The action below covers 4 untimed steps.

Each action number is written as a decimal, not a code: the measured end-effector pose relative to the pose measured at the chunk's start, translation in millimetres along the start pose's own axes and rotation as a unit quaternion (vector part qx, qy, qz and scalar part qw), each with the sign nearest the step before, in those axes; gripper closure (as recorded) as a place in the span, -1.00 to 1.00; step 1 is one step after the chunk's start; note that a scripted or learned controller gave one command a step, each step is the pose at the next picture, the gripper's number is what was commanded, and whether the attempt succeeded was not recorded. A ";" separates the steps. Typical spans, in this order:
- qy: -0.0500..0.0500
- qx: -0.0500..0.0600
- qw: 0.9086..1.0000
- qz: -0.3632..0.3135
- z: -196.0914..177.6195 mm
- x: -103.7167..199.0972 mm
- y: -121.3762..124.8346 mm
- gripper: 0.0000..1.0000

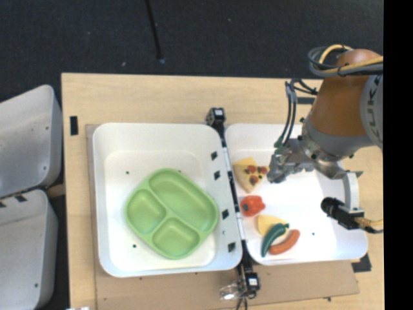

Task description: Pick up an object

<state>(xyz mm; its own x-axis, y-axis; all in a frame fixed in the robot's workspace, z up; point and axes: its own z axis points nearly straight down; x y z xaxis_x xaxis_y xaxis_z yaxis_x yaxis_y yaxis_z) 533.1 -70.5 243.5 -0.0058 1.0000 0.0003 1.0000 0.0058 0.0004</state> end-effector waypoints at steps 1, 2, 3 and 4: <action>0.000 -0.001 1.000 -0.001 -8.9 50.7 0.6 1.00; 0.001 -0.001 1.000 -0.001 -16.3 100.3 -2.5 1.00; 0.001 0.001 1.000 -0.001 -16.6 144.2 -9.6 1.00; 0.000 0.001 1.000 0.001 -16.7 141.6 -9.3 -1.00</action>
